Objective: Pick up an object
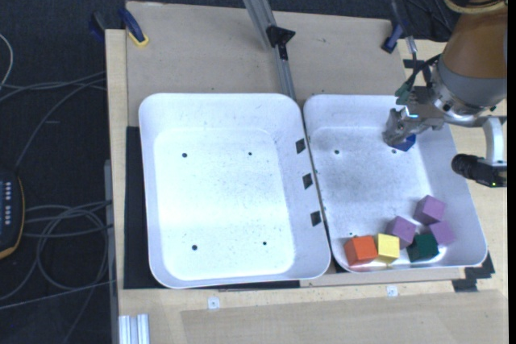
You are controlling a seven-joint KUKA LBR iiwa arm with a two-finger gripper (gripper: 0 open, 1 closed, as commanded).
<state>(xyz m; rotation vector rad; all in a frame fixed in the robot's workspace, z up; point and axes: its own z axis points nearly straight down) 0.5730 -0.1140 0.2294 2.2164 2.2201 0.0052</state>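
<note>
Dark carpet strewn with cables surrounds a pale wooden desk (201,36) that carries two shallow white bins side by side. The left bin (153,173) fills the middle of the frame; the right bin (355,173) sits toward the right edge. The arm (476,44) comes in from the upper right, and its claw (399,131) hangs low over the upper part of the right bin. A small blue thing (407,142) peeks out just under the claw, touching it or very nearly so; whether the claw is spread or closed on it I cannot tell.

Down in the lower right corner of that bin lies a huddle of blocks: an orange block (361,249), a yellow block (389,246), a green block (422,247) and purple blocks (430,209), all well apart from the claw.

My reading is that the grasp step is in hand, at the blue thing. Next, the move calls for a firm close and a straight lift clear of the bin floor, then a check that the blue thing actually rises with it.
</note>
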